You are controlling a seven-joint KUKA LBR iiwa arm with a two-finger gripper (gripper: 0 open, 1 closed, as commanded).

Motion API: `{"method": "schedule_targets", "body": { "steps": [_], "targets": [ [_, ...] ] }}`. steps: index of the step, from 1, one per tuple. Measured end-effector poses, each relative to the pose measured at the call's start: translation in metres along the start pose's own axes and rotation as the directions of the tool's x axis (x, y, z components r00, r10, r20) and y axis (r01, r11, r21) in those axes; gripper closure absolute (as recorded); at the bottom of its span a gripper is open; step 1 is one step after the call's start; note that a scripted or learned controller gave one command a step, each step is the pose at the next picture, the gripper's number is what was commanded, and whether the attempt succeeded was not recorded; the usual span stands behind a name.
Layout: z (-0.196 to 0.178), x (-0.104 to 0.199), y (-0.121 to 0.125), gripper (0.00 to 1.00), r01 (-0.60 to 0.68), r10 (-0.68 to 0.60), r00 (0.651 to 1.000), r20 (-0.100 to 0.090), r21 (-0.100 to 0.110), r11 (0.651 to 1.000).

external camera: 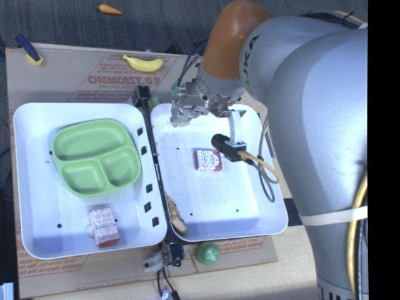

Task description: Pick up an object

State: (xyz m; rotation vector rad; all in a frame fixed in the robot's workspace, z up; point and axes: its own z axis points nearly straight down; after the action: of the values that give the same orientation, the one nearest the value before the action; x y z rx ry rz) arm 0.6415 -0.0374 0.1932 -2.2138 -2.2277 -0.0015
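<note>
A small pink and white packet [208,160] lies flat in the middle of the right bin [206,214]. My gripper [180,115] hangs over the far left corner of that bin, up and to the left of the packet, well apart from it. Nothing shows between its fingers. In the left bin [37,230] sit a green divided tray [95,155] and, near the front, a small orange and white carton [102,225].
A yellow banana [143,62] lies on the cardboard behind the bins. A green ball [207,252] rests in front of the right bin, and a tan object [176,219] lies at its front left corner. An orange carrot [110,9] lies on the floor beyond.
</note>
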Motion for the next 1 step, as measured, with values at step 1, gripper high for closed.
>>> {"method": "schedule_targets", "body": {
  "steps": [1],
  "targets": [
    [0.0010,-0.0006,-0.0006,0.00,-0.001,0.001,1.000,0.000,0.002,1.000]
  ]
}}
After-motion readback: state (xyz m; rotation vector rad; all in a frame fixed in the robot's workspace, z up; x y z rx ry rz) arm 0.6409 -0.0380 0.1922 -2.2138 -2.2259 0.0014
